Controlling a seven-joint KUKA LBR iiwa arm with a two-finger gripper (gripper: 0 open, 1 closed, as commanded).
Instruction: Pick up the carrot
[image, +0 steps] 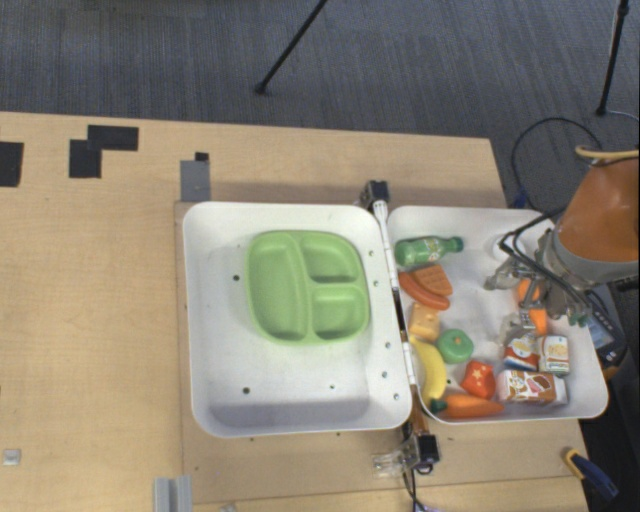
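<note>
Carrot (473, 406), an orange tapered plastic toy, lies flat along the near edge of the right white bin (480, 222), close to its near-left corner, untouched. Red plastic pepper-like toy (478, 378) sits just behind it, touching or nearly so. Yellow plastic banana (432, 368) runs along the bin's left wall, its lower end just beside the carrot's thick end. Green round toy with a stem (456, 346) sits between the banana and the red toy. Pale yellow wedge (424, 323) is behind the banana, orange-red slice toy (428, 286) behind that, and a green plastic bottle (427, 249) lies on its side near the far-left corner. Small printed cartons (528, 386) are grouped at the near-right corner (labels too small to read).

Gripper (528, 305) hangs over the right half of this bin, well apart from the carrot, above the cartons. Something small and orange shows at its fingers (538, 320), but I cannot tell whether it is gripped or how wide the gripper is set. Grey arm with orange band (600, 215) comes in over the bin's right edge.

Left white bin (215, 400) holds a light green divided plastic plate (306, 286), roughly centred.
</note>
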